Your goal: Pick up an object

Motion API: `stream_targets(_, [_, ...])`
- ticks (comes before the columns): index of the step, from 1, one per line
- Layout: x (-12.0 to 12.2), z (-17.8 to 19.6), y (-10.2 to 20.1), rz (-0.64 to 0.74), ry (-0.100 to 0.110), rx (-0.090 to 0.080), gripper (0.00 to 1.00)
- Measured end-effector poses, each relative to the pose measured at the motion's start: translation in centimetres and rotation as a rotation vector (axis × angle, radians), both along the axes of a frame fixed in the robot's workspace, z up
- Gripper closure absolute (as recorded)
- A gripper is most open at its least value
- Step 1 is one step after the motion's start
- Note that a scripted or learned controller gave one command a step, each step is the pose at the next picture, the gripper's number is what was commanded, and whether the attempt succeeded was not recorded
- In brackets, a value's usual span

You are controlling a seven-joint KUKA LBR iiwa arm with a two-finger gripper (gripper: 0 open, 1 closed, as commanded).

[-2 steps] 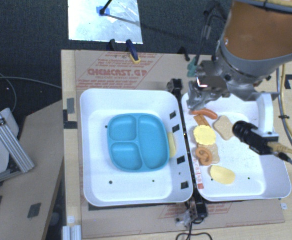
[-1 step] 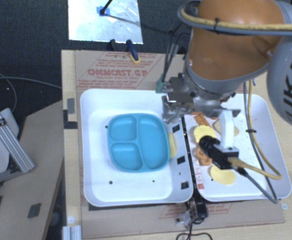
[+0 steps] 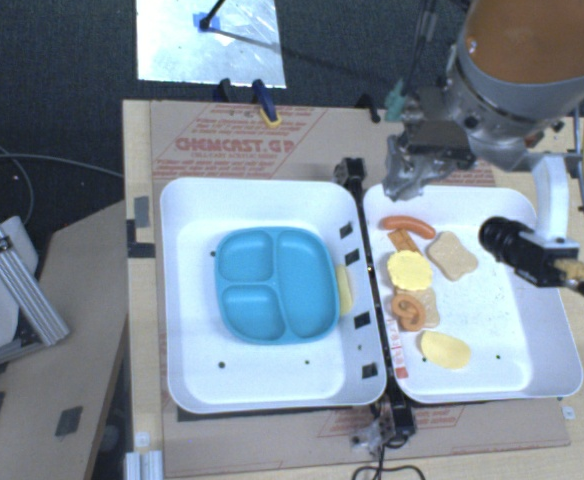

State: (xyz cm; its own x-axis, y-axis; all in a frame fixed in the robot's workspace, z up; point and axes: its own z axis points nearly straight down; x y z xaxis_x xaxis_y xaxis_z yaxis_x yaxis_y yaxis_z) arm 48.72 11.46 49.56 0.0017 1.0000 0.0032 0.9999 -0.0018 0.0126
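the claw [image 3: 404, 181] hangs at the upper edge of the right bin [image 3: 532, 368], just above the sausage [image 3: 408, 225]; whether it is spread or pinched, i cannot tell. best to drop straight and straddle the sausage's narrow width, clear of the bin wall.

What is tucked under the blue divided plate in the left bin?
A yellow piece pokes out from beneath the blue divided plate at its right edge. The plate covers the rest, so its shape is unclear.

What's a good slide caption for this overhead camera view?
KUKA arm's gripper poised above the right bin of toy food, near the hot dog; blue divided tray in the left bin.
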Motion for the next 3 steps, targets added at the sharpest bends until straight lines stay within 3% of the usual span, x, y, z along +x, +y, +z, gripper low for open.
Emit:
stream_targets(1, [-0.2, -0.3, 9.2, 0.015, 0.011, 0.0, 1.0])
stream_targets(2, [-0.3, -17.3, 12.1, 0.008, 0.028, -0.009, 1.0])
stream_targets(3, [0.0, -15.3, 12.0, 0.004, 0.011, -0.001, 1.0])
